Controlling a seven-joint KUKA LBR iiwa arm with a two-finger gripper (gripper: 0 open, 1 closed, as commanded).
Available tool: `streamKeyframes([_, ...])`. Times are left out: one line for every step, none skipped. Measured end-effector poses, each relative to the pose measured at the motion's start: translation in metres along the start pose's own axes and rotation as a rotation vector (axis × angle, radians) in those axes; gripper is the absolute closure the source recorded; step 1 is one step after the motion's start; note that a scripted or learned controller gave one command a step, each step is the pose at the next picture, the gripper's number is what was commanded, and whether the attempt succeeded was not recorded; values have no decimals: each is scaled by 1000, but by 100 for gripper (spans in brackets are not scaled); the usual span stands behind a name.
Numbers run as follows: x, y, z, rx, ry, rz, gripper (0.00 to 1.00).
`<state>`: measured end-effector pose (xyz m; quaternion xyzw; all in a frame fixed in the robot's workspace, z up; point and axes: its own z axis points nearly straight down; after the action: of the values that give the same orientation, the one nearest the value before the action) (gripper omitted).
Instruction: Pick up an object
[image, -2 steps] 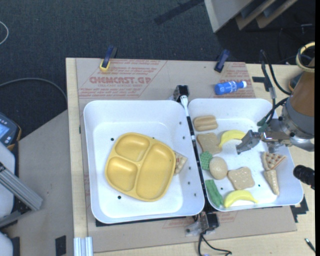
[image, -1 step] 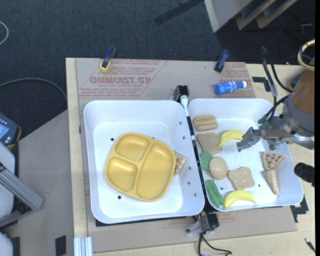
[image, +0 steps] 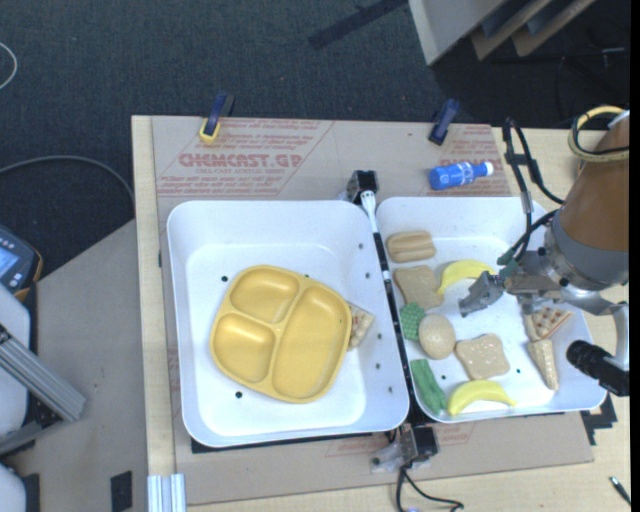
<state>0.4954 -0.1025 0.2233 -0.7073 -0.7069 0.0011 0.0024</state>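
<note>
Gripper (image: 482, 297): we see it low over the middle of the right bin (image: 500, 222), the arm coming in from the bin's right edge; we cannot tell whether it is apart or together, and we see nothing clamped in it.
Upper banana (image: 463, 272): yellow, just above the gripper and close to touching it, toward the bin's far edge.
Toast slice (image: 482, 356): just below the gripper, toward the near edge.
Egg (image: 436, 336): pale, left of the toast and below-left of the gripper.
Bread piece (image: 419, 286): tan, left of the gripper, beside the upper banana.
Bread roll (image: 410, 245): near the bin's far left corner.
Lower banana (image: 478, 398): along the near edge.
Green pieces (image: 412, 322): against the bin's left edge, another at the near left corner.
Waffle and cone (image: 546, 340): by the right edge, under the arm.
Left bin (image: 200, 240): we see a yellow divided plate (image: 280, 332) in its middle, a cracker (image: 360, 322) at the plate's right rim.
Blue bottle (image: 460, 174): on the board beyond the right bin's far edge.
</note>
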Motion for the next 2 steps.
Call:
streamKeyframes([-4,1,44,2,0,0,0])
streamKeyframes([-9,2,105,0,0,0,0])
